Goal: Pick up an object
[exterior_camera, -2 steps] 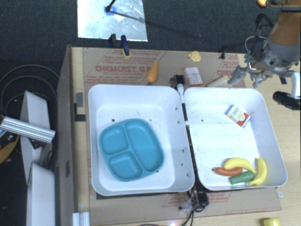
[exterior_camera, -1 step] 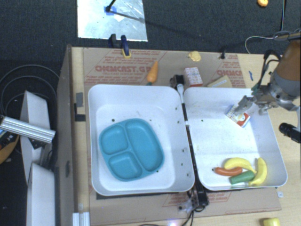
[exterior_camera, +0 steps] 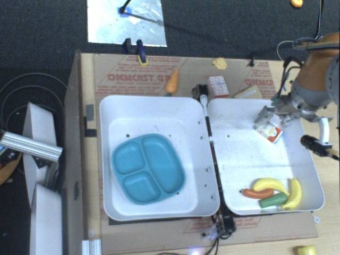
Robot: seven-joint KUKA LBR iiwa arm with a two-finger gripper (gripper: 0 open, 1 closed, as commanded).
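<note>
Gripper [exterior_camera: 272, 118] hung over the right bin [exterior_camera: 311, 166], fingers clamped on a small carton [exterior_camera: 269, 131] lifted at a tilt, apparently the pick, well apart from bananas [exterior_camera: 281, 189].

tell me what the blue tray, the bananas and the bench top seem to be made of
The blue three-compartment tray looks like moulded plastic with a matte finish: one even colour, rounded dividers. The two yellow bananas are probably plastic toy food, smooth and uniformly coloured, though that is a guess. The brown bench cover appears to be corrugated cardboard, dull tan with red printed lettering.
</note>
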